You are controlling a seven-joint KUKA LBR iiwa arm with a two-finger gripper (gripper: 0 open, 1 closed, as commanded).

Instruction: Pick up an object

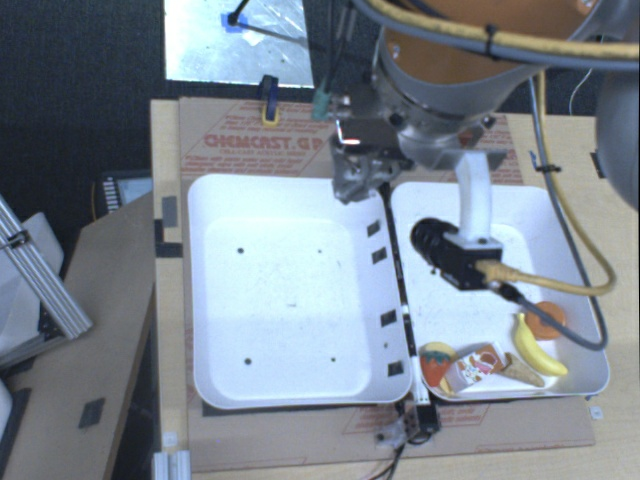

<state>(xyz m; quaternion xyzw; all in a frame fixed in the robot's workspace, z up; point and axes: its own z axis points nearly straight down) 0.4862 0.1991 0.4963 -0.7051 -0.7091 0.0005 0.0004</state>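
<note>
At the near edge of my right bin (570,268) lies a cluster of candidate objects. A red-and-orange round item (437,365) sits in the near left corner. Just beside it lies a white packet with red print (474,366). A tan cone-shaped piece (522,370) touches the packet's far end. A yellow banana (537,348) lies along the near right side, and an orange piece (548,318) sits just behind it.

Toward the middle of the same bin, a black unit on my wrist (455,253) hangs over the white floor, with a yellow cable running from it to the right. The unit is well apart from the cluster.

Farther back, my pincer (358,183) hangs over the divider between the two bins, at their far edge. I cannot tell its state; the tips are dark and blurred against the rim. No object is visible between them.

The left bin (220,368) shows a bare white floor with a few dark specks.

Status: none of the objects appears lifted. In my judgement the pick is not yet done. Remaining steps: travel to the near cluster, descend, grip, raise.
</note>
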